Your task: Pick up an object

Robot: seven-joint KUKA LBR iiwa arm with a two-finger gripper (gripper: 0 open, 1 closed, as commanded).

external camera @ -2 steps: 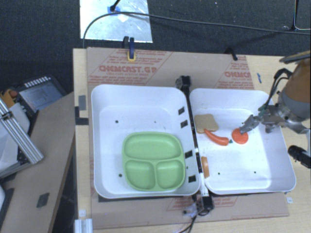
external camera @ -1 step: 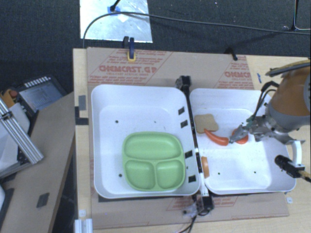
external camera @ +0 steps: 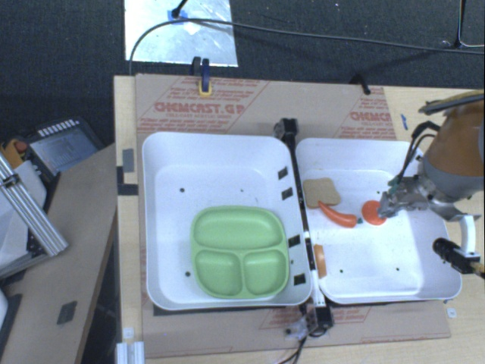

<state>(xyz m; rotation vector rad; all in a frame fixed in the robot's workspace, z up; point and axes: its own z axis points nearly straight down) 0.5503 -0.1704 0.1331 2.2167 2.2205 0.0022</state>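
Left bin [external camera: 163, 203]: holds a pale green three-compartment plate [external camera: 239, 250], looks like rigid plastic, broad and flat, so awkward for a two-finger pinch.

Right bin [external camera: 424, 275]: a tan bread-slice toy [external camera: 319, 191] at its left end, an orange carrot-like piece [external camera: 339, 216] just right of that, then a small round orange-red object [external camera: 371, 211], maybe a toy tomato.

Likely target: the round one, since the gripper [external camera: 388, 205] sits right on its right edge.

Handling guess: light, hard plastic, smooth, probably rolls away if nudged. I'd pinch across its widest part, straight down.

Gripper state: honestly can't tell how it stands, too small and blurry, and nothing looks lifted.
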